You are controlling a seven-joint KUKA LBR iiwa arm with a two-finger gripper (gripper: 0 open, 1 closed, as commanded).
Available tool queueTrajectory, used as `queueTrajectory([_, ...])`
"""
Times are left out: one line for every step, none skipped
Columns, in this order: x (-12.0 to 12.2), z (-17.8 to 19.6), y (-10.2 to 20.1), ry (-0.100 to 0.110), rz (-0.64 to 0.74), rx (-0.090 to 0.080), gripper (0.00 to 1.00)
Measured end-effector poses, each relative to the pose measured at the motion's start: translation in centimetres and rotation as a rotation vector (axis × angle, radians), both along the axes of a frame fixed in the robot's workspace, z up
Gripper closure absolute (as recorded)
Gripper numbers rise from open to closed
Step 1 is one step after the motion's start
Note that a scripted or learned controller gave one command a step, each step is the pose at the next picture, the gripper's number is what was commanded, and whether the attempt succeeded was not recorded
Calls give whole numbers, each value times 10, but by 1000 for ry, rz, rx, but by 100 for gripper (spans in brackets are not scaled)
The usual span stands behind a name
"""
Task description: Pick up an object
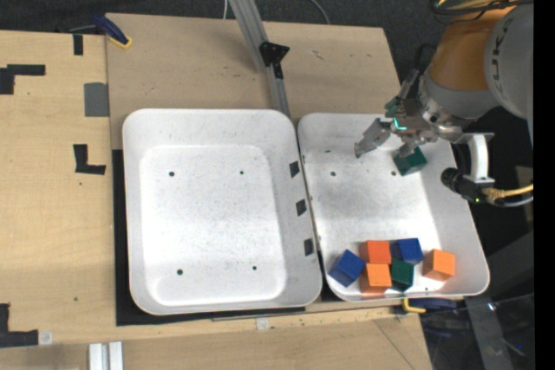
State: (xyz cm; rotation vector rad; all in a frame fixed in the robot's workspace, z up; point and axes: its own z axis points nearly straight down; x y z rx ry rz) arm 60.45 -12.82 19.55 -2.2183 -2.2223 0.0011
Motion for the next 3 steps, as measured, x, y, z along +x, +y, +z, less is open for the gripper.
queueTrajectory([6, -59, 6, 5, 0, 0, 0])
queueTrajectory([4, -107, 7, 4, 0, -1, 0])
queueTrajectory([5, -94, 8, 2, 1, 0, 100])
